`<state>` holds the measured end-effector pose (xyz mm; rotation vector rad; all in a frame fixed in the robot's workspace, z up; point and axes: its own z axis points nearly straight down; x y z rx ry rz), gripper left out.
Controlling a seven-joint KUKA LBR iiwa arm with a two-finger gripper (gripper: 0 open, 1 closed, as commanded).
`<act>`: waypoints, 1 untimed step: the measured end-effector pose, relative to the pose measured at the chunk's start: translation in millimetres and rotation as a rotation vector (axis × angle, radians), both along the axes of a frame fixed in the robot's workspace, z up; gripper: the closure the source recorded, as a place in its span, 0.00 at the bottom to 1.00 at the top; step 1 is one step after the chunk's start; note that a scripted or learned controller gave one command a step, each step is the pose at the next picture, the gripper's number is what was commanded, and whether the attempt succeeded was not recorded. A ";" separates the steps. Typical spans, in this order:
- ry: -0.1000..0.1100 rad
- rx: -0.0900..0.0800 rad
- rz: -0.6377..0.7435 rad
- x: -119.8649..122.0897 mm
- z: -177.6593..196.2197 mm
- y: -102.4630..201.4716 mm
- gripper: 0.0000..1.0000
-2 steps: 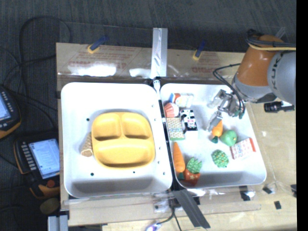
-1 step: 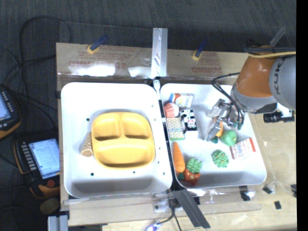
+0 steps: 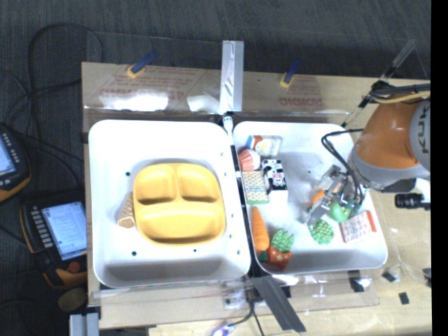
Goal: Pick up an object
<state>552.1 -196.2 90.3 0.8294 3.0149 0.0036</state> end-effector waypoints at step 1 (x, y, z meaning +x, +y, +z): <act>0.000 -0.001 -0.036 26.9 -0.1 52.5 0.00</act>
